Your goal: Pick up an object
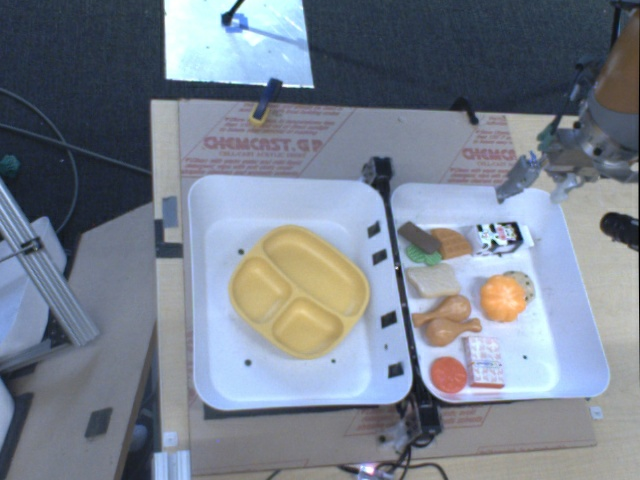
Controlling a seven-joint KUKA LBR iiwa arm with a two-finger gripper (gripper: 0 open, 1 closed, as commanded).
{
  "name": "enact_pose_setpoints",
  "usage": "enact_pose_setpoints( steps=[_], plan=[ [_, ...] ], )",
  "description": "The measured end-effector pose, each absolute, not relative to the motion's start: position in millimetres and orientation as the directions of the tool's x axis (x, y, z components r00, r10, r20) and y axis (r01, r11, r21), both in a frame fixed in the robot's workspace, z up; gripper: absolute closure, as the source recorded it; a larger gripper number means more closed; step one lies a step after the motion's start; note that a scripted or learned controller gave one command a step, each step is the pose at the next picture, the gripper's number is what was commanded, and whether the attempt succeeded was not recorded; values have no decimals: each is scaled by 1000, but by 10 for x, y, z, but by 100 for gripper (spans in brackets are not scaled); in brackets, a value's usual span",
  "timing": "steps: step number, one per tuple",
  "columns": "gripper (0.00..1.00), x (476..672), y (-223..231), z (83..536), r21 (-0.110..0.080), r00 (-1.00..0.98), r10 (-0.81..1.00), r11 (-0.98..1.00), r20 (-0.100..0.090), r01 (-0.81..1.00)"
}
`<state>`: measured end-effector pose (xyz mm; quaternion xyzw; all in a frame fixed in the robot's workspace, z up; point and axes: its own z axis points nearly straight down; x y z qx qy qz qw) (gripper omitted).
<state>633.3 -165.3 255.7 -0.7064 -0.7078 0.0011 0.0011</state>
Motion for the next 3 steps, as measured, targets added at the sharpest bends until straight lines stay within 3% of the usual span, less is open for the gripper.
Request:
enact_pose_setpoints(
  steps=[1, 2, 3],
  plan=[
    [0, 6390, -1631, 1259, 5, 0, 1000, 0, -1, 1000],
    [0, 6174, -1804, 1044, 0, -5, 1000, 5, 1, 1000],
    [0, 5559, -1715, 881, 22, 0, 1000, 1, -10, 1000]
  ],
)
